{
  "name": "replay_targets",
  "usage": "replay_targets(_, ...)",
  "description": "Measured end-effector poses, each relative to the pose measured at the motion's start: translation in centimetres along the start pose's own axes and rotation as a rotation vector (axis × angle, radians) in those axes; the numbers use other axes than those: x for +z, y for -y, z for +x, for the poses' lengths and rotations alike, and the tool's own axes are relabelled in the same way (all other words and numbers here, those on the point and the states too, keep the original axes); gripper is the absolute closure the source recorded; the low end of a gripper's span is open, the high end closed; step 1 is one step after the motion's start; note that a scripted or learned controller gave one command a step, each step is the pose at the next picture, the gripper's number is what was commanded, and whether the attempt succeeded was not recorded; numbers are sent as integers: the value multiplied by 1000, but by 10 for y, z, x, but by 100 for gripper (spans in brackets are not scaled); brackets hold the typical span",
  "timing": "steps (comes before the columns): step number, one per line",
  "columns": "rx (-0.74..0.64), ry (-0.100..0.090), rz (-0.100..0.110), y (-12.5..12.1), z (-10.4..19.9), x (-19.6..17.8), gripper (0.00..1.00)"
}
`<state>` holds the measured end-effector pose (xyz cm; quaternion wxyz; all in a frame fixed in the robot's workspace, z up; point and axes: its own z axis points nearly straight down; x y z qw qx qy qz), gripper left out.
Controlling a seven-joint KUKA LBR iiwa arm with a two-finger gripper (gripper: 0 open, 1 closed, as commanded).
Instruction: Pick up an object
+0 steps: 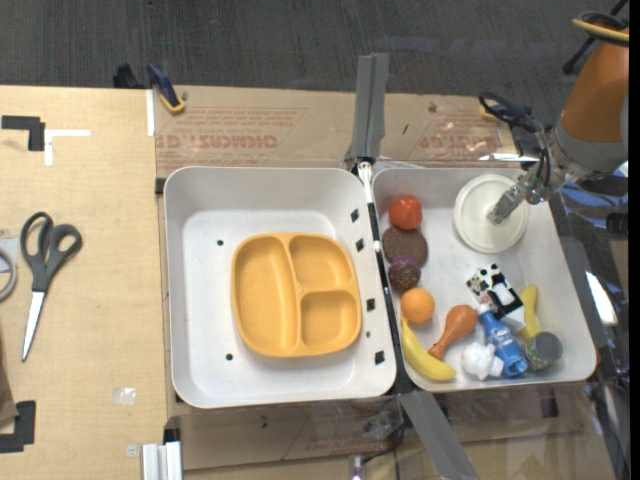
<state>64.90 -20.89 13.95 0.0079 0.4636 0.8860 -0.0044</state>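
Note:
The right bin holds several small objects. Along its left wall lie a red ball, a brown round piece, a dark purple one, an orange and a banana. A drumstick toy, a black-and-white toy, a blue bottle and a grey disc crowd the near right corner. A white bowl sits at the far side. My gripper reaches down from the right over that bowl, with nothing seen held.
The left bin holds a yellow divided plate. Scissors lie on the wooden bench at far left. A blue clamp sits behind the left bin, on cardboard. The arm's orange band is at the upper right.

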Motion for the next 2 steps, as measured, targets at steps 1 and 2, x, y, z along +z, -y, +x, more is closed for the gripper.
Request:
replay_targets(1, 15, 1, -1, -1, 0, 0, 100)
replay_targets(2, 129, -7, 1, -2, -1, 1, 100)
